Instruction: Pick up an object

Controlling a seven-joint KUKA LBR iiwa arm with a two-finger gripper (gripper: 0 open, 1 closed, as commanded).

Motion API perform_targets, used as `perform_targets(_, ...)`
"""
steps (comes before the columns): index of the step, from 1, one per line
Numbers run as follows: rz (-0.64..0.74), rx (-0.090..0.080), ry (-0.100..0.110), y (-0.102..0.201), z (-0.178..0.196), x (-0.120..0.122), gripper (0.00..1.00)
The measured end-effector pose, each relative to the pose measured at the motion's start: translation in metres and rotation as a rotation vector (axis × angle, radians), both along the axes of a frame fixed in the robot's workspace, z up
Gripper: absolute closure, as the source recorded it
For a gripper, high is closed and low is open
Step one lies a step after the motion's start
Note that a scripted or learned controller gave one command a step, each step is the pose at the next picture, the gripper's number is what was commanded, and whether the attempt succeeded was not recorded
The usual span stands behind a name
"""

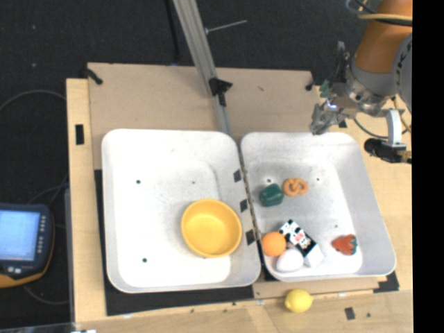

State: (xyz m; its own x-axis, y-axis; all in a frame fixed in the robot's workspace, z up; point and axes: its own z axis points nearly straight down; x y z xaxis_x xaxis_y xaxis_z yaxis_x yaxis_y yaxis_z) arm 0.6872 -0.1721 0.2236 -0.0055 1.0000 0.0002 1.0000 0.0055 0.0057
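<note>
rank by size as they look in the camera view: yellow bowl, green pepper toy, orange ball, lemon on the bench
1. yellow bowl, clearly largest
2-4. orange ball, lemon and green pepper toy look too alike to rank

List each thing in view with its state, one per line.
gripper: above the right bin's far rim, holding nothing visible
yellow bowl: upright in the left bin
green pepper: lying in the right bin
pretzel: flat, beside the pepper
orange ball: against the bin's near-left wall
lemon: outside the bins, on the bench
</note>
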Motion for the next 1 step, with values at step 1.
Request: perform_targets(1,0.001,0.001,0.006,0.0583,-0.0017,-0.0175,1.00)
